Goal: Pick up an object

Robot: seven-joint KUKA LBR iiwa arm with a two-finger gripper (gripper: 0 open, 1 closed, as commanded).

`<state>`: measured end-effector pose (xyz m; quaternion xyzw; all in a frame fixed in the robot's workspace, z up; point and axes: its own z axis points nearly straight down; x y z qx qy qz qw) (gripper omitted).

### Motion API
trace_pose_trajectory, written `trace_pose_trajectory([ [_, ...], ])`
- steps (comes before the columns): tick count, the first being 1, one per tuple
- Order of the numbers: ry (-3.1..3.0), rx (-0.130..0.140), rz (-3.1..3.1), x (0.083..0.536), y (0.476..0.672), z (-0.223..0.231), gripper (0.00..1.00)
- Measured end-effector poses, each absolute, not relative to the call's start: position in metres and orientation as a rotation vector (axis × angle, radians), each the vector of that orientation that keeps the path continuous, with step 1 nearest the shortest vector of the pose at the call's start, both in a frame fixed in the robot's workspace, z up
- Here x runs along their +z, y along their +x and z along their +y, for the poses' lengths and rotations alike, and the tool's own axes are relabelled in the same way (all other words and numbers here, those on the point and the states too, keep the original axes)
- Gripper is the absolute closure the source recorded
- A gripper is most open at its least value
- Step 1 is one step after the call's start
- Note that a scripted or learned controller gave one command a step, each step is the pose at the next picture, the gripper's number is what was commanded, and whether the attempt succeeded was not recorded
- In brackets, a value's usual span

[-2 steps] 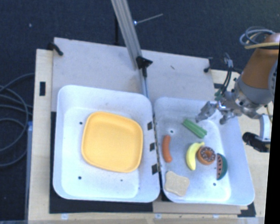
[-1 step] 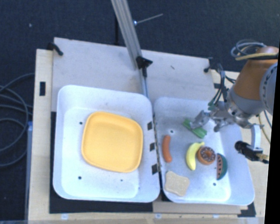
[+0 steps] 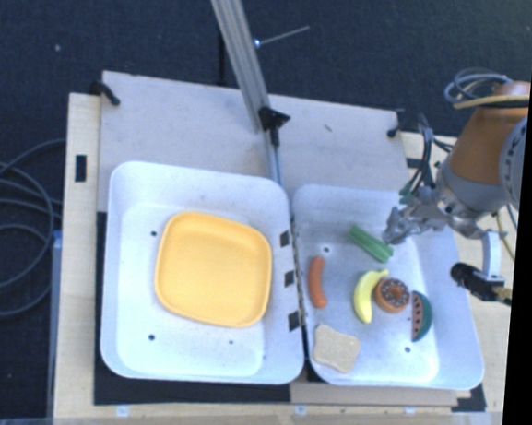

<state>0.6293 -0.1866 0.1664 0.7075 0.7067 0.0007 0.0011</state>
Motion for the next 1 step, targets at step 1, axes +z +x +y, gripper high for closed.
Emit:
trace_pose_trajectory([
  [1,2.218,0.005,2.219,0.2147,0.6386,-0.1839,1.00],
])
